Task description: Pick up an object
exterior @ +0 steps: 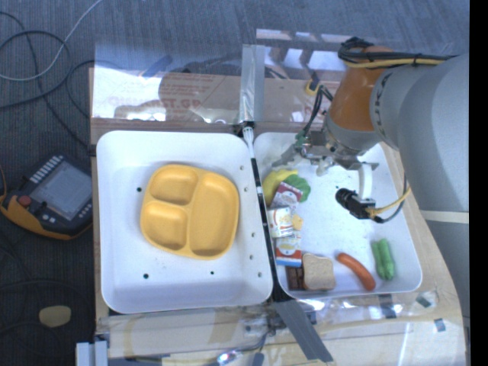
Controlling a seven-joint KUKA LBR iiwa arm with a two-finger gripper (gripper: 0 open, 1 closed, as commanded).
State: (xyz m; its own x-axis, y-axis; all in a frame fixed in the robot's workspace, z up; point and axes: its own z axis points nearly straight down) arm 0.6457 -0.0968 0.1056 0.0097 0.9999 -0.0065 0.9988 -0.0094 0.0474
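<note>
Arm: one, grey, entering from the right edge, large link filling the upper right corner. Orange band above the wrist, wrist bent downward. Tool (326, 157): hangs low beneath the wrist, metallic parts pointing down-left. Black cable fitting with yellow lead hangs beside it.

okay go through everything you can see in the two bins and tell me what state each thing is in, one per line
Yellow plastic divided plate: lying flat in the left white bin, compartments bare.
Orange toy sausage: lying loose on the right white bin floor.
Green toy pickle: lying beside the sausage, apart from it.
Brown toy bread slice: lying flat at the near wall.
Yellow and green toy fruit: heaped against the left wall.
Gripper: above the right bin's far end, nothing seen in it.
</note>
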